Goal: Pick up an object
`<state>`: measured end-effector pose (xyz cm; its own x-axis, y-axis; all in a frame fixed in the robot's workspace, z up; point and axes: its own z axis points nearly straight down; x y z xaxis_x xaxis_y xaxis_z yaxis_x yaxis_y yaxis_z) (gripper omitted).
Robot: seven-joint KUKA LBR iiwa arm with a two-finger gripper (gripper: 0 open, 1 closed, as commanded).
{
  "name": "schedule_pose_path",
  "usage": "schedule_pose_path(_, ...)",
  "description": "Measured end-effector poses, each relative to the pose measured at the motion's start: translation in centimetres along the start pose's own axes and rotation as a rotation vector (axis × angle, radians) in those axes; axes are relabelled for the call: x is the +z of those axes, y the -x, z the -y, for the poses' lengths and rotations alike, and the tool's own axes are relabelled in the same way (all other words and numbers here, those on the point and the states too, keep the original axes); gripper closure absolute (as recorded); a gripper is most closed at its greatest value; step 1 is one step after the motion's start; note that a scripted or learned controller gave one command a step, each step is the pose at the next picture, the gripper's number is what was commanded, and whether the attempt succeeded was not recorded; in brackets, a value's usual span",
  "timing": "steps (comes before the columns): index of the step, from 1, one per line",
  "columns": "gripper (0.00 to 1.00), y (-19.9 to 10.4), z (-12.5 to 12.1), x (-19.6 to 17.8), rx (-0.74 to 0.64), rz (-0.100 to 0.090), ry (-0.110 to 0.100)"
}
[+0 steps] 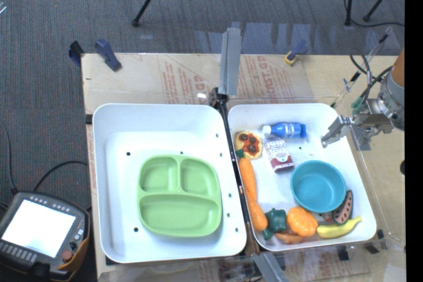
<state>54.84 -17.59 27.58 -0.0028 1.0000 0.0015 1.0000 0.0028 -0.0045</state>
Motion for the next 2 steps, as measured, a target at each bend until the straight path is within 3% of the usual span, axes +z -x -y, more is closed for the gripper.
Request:
schedule_pose_path(1,0.0,-0.2,-4.4,15.7,0.1,-0.003,-0.014)
schedule_pose_path(2,0.0,-5.8,-0.2,19.2,0.091,-0.002,-0.004)
